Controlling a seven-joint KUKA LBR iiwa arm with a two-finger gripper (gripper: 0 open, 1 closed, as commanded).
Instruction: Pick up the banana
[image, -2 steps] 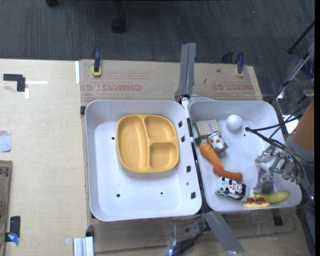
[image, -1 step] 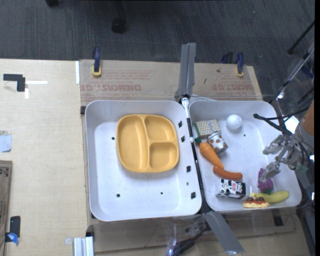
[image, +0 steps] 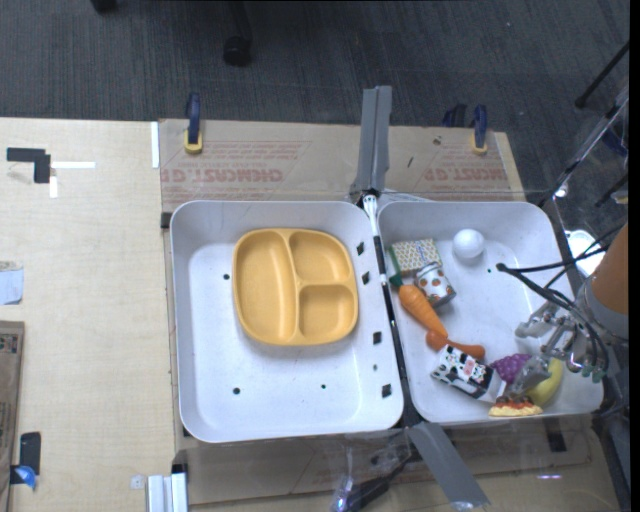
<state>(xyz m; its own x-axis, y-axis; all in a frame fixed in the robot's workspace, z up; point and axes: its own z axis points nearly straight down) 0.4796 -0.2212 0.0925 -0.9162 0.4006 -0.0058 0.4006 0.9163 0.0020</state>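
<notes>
The gripper (image: 556, 340) hangs low over the right bin's (image: 515, 232) near right corner, a tangle of metal linkage; whether it is spread or closed cannot be told from this slanted view. The banana (image: 548, 383) lies just beneath and beside it, yellow and curved, close against the bin's right wall and near its front rim, with little open room on that side. Touching the banana's left are a bunch of purple grapes (image: 514, 366) and, at the front rim, a slice of toy pizza (image: 514, 406). Further left sit a black-and-white cow-patterned carton (image: 462, 371), an orange carrot (image: 424, 311) lying aslant, a small printed can (image: 434, 283), a green-patterned packet (image: 413, 254) and a white ball (image: 468, 241). The back right of this bin's floor is bare, crossed by black cables (image: 540, 282).

The left bin (image: 200, 330) holds a yellow three-part plate (image: 296, 286) of smooth plastic with rounded corners, with bare white floor all round it.

Both bins are shallow, glossy white, with rounded rims, meeting at a central divider (image: 377, 280). Behind them lies a brown cardboard sheet (image: 270, 165) held by blue clamps (image: 192, 125), on a pale wooden bench (image: 80, 300); dark carpet (image: 300, 50) lies beyond.
</notes>
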